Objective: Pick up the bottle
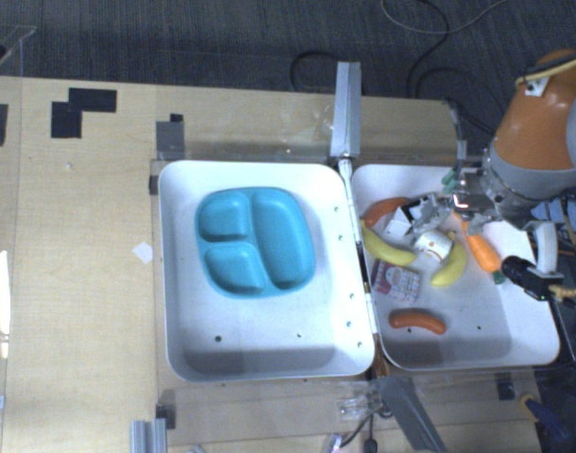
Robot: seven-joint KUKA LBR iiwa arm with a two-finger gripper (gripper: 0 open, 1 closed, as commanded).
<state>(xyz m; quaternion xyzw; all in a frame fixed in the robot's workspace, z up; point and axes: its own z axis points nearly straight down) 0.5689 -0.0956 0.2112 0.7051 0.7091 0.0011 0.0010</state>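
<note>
Sausage (417,322) front of rt bin (524,347); gripper (437,217) over bottle (432,244), grip state unclear.

We look down at a slant from above the bench (80,253), taking in both white bins (260,357) whole.

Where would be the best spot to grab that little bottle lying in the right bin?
Probably across the bottle's round white body, coming straight down from above. It lies on its side against the yellow banana, with the gripper already just over it. The body looks like the widest even part; fingers closing across it should slip less than at its end.
</note>
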